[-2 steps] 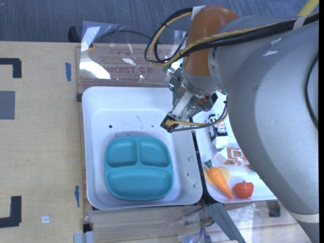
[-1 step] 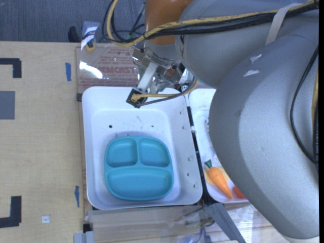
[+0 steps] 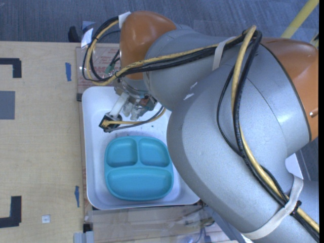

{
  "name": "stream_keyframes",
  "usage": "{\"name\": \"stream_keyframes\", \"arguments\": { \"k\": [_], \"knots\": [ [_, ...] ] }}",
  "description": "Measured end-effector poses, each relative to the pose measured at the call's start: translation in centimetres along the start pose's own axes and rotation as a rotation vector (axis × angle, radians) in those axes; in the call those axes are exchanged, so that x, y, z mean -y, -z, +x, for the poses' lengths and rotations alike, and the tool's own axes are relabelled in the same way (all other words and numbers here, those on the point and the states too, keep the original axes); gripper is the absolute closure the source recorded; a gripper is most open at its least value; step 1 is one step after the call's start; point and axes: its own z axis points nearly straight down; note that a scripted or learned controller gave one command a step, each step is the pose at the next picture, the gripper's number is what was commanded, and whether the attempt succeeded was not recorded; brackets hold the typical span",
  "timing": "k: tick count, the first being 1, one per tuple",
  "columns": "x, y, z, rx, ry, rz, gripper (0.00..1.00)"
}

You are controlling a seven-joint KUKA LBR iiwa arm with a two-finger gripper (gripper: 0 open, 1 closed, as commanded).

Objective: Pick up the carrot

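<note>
One white bin (image 3: 93, 135) is in sight, and in it lies one blue plate (image 3: 136, 171) with three compartments: two small ones toward the fingers (image 3: 132, 110) and one wide one on the far side from them. The plate sits just below the fingers in the view, apart from them. The fingers hang over the bare bin floor; whether they are released or clenched cannot be told, nor can the carrot's place. One grey arm (image 3: 228, 135) with orange bands spreads to the right of the fingers, covers the bin's right side and blocks the view there. Left of the fingers, the table (image 3: 40, 135) carries two blue tape strips (image 3: 68, 71) along the bin's edge.
</note>
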Motion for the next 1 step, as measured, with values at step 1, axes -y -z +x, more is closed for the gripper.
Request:
{"name": "stream_keyframes", "arguments": {
  "k": [1],
  "knots": [
    [4.27,-3.67,-3.43,-0.028,-0.077,-0.023,1.0]
  ]
}}
